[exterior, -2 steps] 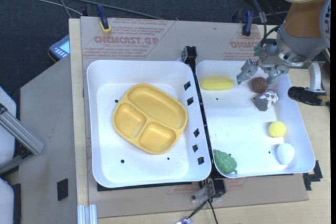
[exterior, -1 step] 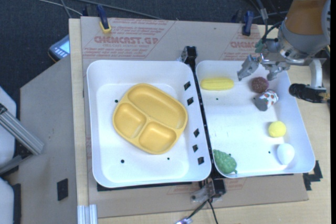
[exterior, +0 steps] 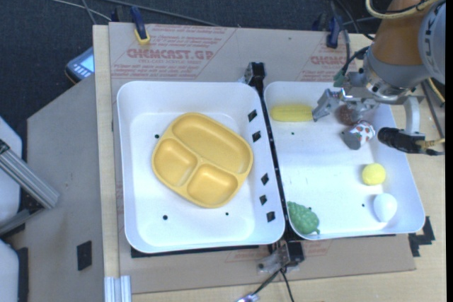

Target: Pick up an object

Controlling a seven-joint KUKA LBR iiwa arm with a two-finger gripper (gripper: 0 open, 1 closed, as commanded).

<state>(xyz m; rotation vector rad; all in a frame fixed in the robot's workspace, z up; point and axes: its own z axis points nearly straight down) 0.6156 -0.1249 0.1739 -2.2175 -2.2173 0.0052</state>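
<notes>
My gripper [exterior: 338, 122] hangs over the back part of the right bin [exterior: 333, 173], its two grey fingers spread apart and open. A small red, white and brown object [exterior: 362, 129] lies right beside the nearer finger [exterior: 352, 139], not clamped as far as I can see. Just left of the other finger [exterior: 324, 105], close to the divider, lies a yellow oblong object [exterior: 290, 112]. A yellow ball [exterior: 373, 174], a white egg-shaped object [exterior: 384, 207] and a green leafy object [exterior: 304, 218] lie toward the bin's front.
The left bin [exterior: 138, 152] holds a yellow divided plate [exterior: 202, 159]. A black clip-studded divider [exterior: 263, 152] runs between the bins. The arm's orange band [exterior: 410, 7] stands above the right bin's back right corner.
</notes>
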